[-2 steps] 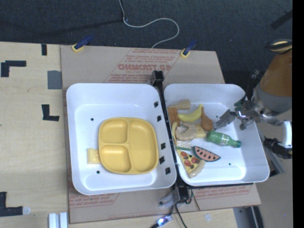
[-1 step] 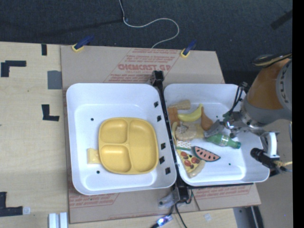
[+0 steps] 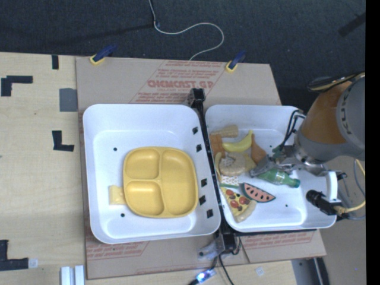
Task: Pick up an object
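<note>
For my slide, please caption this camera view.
Robot hand reaches into the right bin of toy food; a yellow plate fills the left bin.

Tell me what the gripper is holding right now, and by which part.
Cannot be told. The gripper is down in the right bin, right at the green bottle, but a hold on it is not visible.

From my feed I see a pale wooden bench [image 3: 35, 177] marked with dark angular shapes [image 3: 59, 140] and a grey square [image 3: 68, 98]. A sheet of brown cardboard [image 3: 178, 82] with red printed lettering lies over it, pinned at its far edge by two blue and yellow clamps [image 3: 103, 54]. Beyond the bench, the floor is dark blue-grey carpet [image 3: 71, 10], and a thin white cable [image 3: 190, 31] loops across it. Light looks even, with soft shadows.
</note>
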### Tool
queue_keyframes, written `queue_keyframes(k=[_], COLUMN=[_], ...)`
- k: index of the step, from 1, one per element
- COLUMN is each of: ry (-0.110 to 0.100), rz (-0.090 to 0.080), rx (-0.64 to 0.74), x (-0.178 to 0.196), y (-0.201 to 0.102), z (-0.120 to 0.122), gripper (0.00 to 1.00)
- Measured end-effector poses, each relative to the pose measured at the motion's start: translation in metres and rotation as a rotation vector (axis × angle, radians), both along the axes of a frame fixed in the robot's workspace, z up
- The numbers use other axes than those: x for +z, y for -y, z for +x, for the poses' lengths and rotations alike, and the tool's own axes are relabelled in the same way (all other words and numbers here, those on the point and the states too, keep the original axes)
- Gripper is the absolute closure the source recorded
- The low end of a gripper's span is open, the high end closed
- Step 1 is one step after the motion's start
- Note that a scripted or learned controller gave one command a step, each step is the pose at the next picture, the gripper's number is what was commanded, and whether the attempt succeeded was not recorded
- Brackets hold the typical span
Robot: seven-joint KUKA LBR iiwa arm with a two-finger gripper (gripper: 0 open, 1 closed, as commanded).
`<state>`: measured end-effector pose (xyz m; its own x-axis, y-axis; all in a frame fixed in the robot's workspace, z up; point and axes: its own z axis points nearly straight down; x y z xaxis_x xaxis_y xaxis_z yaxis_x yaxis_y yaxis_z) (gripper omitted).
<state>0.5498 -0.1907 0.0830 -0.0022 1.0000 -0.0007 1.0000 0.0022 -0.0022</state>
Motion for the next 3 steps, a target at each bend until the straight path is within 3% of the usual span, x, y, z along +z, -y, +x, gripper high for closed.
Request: queue_keyframes(k=[1, 3], ry=[0.004, 0.008], rz=[-0.001, -0.002], rx=[0.0, 0.0], x=[0.012, 0.138], y=[0.0, 0.004], z=[0.001, 0.007], gripper=[1.0, 1.0])
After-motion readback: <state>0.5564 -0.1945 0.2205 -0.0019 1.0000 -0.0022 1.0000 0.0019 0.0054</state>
